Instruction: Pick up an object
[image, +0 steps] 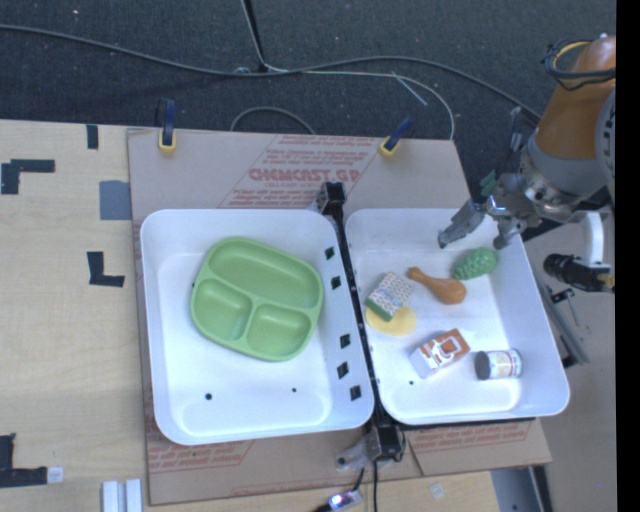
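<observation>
Arm (575, 110): grey with an orange band, reaching in from the right and ending over the right bin's far right corner.
Jaws (480, 228): two dark fingers spread apart with nothing between them, hanging above the bin floor just beside the green toy.
Right bin (545, 340): white and shallow, holding five loose things.
Green toy (474, 264): bumpy, near the right wall, long axis running left-low to right-high, just under the right finger; I cannot tell whether they touch.
Drumstick (438, 285): orange-brown, long axis slanting from upper left to lower right, thin end pointing at the bin's far left, thick end toward the green toy and close to it.
Packet (390, 295): small, patterned, tilted, lying on top of the yellow piece.
Yellow piece (397, 321): flat, peeking out below the packet, near the divider.
Box (439, 352): white and orange, long axis rising slightly to the right, in the near half of the bin.
Can (497, 364): lying on its side, long axis roughly left to right, dark end pointing left toward the box, just beside it.
Left bin (160, 330): white, holding the plate.
Plate (258, 297): green, three compartments, lying flat and turned a little, in the far middle of the left bin.
Table (60, 300): pale wood with black tape marks; a brown cardboard sheet lies under both bins.
</observation>
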